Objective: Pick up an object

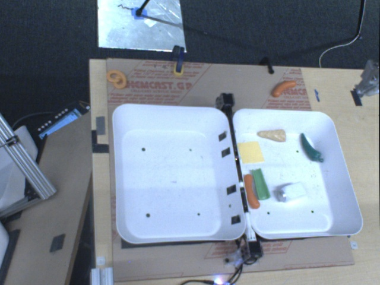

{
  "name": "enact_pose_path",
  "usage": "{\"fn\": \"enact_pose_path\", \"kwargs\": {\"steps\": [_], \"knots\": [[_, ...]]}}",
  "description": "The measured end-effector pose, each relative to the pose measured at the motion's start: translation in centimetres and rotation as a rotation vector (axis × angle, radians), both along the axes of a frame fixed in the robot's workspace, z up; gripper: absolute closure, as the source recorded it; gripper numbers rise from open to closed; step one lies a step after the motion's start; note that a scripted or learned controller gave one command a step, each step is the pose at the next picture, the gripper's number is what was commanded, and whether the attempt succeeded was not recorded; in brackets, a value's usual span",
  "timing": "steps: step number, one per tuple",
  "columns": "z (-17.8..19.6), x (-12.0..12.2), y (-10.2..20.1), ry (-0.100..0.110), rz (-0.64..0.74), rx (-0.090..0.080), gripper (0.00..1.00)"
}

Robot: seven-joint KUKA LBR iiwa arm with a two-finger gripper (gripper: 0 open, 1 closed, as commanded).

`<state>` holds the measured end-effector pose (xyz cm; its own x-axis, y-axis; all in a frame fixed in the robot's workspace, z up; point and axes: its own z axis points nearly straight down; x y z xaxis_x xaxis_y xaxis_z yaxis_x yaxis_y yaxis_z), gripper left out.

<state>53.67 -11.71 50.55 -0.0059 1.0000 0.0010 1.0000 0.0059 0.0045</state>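
Note:
The right bin (332,218) holds several small objects. A yellow square slice (251,152) lies near its left wall, with a tan wedge (272,135) just behind it. A dark green pepper-like piece (310,147) lies toward the right wall. A green block (259,183) and an orange carrot-like stick (252,193) lie side by side at the left wall. A whitish-grey lump (290,191) sits to their right.
The left bin (172,177) stands beside the right one, with black clips along the shared wall. On the bench behind lie an orange sausage shape (284,88), an orange ring (116,79) and a yellow clamp (177,61). A grey metal piece (368,82) juts in at the right edge.

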Motion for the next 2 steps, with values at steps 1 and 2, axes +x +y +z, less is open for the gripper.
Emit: {"fn": "enact_pose_path", "kwargs": {"steps": [1,2], "knots": [[3.2,-3.3,1.4,-0.003,-0.001,-0.002,1.00],[1.2,0.9,-5.6,0.002,-0.009,-0.004,1.00]]}}
